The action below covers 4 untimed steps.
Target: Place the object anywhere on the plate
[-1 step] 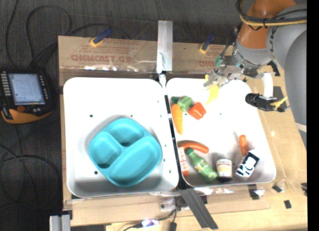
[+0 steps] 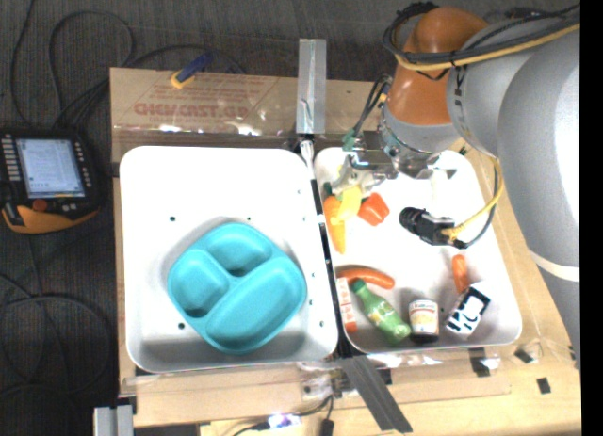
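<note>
Claw low in the right bin, plate off to its left

The gripper [image 2: 350,172] hangs just above the yellow-and-orange toys [image 2: 347,208] — grip state cannot be told — while the blue plate [image 2: 237,283] sits in the left bin [image 2: 151,180], across the divider.

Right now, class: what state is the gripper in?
Gripper: low in the right bin, over the yellow and orange toys; grip cannot be told.

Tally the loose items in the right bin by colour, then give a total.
Orange: 3, one piece, a sausage, a small piece
Yellow: 1
Green: 1, bottle
Brown: 1, jar
Black-and-white: 1, pack
Total: 7
</note>
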Tool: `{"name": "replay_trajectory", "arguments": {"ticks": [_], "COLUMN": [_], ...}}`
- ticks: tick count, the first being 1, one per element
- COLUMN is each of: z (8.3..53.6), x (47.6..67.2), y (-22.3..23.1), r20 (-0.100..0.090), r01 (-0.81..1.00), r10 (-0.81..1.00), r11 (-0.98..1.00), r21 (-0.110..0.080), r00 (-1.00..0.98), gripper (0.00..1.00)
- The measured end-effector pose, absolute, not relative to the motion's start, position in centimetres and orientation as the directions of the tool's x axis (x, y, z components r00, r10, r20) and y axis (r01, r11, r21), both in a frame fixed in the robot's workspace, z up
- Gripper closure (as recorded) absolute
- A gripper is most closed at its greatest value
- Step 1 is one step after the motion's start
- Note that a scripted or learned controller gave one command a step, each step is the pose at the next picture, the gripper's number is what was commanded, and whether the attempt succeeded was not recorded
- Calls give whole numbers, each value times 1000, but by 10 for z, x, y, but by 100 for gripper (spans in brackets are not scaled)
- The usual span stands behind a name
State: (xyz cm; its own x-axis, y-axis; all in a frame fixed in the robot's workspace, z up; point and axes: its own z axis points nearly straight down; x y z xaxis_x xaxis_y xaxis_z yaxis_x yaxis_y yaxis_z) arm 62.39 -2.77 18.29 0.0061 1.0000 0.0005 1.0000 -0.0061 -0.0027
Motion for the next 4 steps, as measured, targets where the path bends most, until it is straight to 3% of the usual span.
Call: {"name": "replay_trajectory", "arguments": {"ticks": [1,2,3,4], "z": [183,183,283,217], "x": [571,558,569,544], "y": [27,102,58,105], "r20": [2,2,-2,1], "r01": [947,866,917,851], "r10": [947,866,917,851], "r11": [322,500,399,525], "r21": [-2,-3,-1,-3], "r00": [-322,-500,-399,-525], "gripper": [100,100,100,100]}}
